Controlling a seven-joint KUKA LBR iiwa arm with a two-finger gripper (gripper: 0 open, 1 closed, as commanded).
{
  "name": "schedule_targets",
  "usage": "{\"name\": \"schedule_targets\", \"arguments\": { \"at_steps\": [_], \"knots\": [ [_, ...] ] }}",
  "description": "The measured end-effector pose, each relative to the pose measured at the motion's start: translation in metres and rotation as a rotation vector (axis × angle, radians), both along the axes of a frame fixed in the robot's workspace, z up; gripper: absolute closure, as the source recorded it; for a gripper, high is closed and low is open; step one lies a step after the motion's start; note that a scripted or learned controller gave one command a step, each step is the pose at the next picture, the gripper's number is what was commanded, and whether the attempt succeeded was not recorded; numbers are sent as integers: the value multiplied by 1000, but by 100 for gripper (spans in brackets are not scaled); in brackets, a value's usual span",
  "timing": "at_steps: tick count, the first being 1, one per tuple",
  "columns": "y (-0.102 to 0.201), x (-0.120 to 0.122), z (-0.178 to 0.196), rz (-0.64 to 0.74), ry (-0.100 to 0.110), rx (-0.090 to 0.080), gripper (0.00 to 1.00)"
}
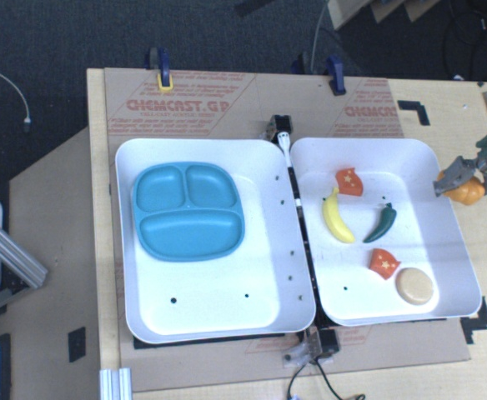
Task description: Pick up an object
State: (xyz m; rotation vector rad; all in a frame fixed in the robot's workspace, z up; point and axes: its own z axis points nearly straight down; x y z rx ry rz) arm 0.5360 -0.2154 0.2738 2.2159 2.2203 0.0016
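My gripper point(463, 182) is at the right edge of the view, just outside the right rim of the right bin point(452, 248). Its grey fingers are closed around a small orange fruit point(469, 192), which hangs above the bench beside the bin. Inside the right bin lie a yellow banana point(338, 221), a dark green pepper point(381, 223), a red piece point(349, 182) near the back, another red piece point(384, 262) and a round beige disc point(414, 285) at the front right.
The left bin point(143, 307) holds a blue divided plate point(189, 211) in its back half. A black hinge strip point(298, 223) runs between the two bins. Blue clamps point(163, 67) grip the brown board at the back.
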Motion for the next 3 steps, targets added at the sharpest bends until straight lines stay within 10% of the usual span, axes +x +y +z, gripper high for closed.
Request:
{"name": "schedule_targets", "arguments": {
  "at_steps": [3],
  "knots": [
    [141,31,-16,1,3,2,100]
  ]
}}
